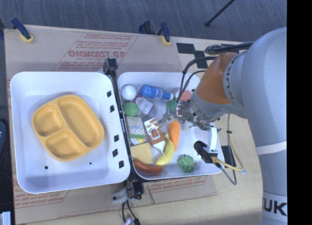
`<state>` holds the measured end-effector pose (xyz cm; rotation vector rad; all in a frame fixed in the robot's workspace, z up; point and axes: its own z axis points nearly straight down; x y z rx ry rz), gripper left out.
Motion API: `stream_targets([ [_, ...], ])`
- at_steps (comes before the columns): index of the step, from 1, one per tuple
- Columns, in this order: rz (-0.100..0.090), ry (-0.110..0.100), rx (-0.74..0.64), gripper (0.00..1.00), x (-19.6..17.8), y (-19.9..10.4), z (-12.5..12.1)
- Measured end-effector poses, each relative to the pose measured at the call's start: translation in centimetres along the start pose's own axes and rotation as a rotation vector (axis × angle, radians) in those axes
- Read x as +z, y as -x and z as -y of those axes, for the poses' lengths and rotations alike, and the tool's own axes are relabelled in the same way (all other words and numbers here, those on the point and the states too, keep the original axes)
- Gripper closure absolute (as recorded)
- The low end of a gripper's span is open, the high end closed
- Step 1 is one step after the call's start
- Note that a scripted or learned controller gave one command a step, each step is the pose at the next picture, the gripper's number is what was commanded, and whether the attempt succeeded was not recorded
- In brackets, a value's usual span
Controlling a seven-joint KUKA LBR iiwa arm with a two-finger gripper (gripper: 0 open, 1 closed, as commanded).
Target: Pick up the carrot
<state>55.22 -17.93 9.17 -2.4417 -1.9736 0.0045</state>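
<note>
So the carrot point(174, 132) is lying in the right bin point(207, 170), roughly in the middle, pointing top to bottom, and it's pretty boxed in: a yellow banana point(166, 155) touches its lower end, a small orange-and-white carton point(154, 132) sits just to its left, and a bumpy green ball point(185, 163) is near the bottom right of it. The gripper point(181, 114) is down right above the carrot's upper end, but the wrist hardware blocks the tips, so honestly can't tell if the claw is apart or together, and nothing shows the carrot being gripped. Rest of that bin is cluttered too: a white ball point(128, 91) and a blue bottle point(155, 92) along the top, a green round thing point(130, 108) under the white ball, a yellow slab that looks like cheese point(142, 153), and a reddish sausage point(147, 167) at the bottom edge. The left bin point(29, 170) just has a yellow divided plate point(67, 126) in it. Both bins sit on a cardboard sheet point(97, 48) with red print, held by blue clamps point(22, 29) at the top edge, with grey carpet point(73, 0) beyond.
</note>
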Motion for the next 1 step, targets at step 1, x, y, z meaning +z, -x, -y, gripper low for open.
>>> stream_targets([
  [1, -0.001, -0.003, -0.004, 1.00, -0.98, -0.05, -0.01],
])
